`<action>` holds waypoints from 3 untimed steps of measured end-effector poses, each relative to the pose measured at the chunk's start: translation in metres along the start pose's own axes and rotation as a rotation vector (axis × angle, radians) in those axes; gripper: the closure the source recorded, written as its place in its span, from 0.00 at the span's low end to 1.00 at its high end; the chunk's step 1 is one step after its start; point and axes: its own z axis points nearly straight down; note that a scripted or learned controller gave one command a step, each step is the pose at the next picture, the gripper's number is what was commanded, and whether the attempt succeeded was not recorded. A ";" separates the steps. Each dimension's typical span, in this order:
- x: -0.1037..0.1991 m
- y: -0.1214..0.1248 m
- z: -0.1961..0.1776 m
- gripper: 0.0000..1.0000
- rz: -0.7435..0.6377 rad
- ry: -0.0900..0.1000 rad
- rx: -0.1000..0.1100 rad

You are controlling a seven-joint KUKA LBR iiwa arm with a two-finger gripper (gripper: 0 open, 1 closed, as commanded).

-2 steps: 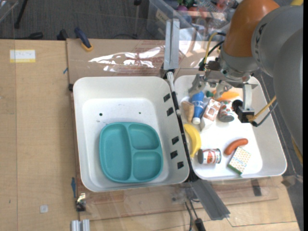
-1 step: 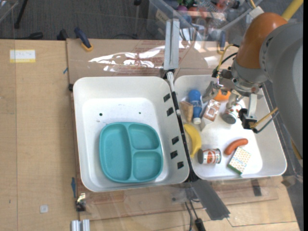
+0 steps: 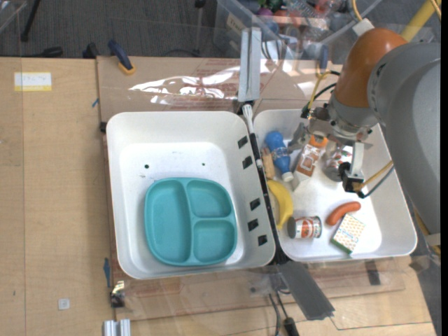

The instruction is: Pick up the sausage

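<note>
The pincer (image 3: 341,161) hangs over the right bin (image 3: 392,187), near the bin's far edge. It is hard to tell how it is set, because the wrist hides most of it. Nothing shows between its tips.

Just beside the pincer, toward the middle wall, an orange and white carton (image 3: 309,158) leans, and a blue bottle (image 3: 278,150) lies a bit further on. A yellow banana (image 3: 282,200) lies along the wall between the two bins.

The sausage (image 3: 344,212) lies on the floor of the right bin, toward its near edge and near the right side. It is small, red-orange and shaped like a short curved tube. One end is tilted up toward the far edge. A small box with a checked pattern (image 3: 349,234) seems to touch its lower end, and a little can (image 3: 305,227) lies on its side close by.

The sausage is likely light and a bit smooth, so it may slip or roll. It looks like a toy, so it may be firm. The best place to hold it is across the middle, where it is thin enough. The box is close, so the tips should stay clear of it.

The left bin (image 3: 133,159) holds a teal tray (image 3: 189,221).
</note>
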 end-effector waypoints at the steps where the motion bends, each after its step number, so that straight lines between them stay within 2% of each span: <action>1: 0.004 -0.002 0.000 0.00 0.004 -0.005 -0.003; 2: -0.007 -0.061 -0.001 0.00 0.015 -0.001 -0.008; 3: 0.008 -0.002 0.000 0.00 -0.017 0.000 -0.004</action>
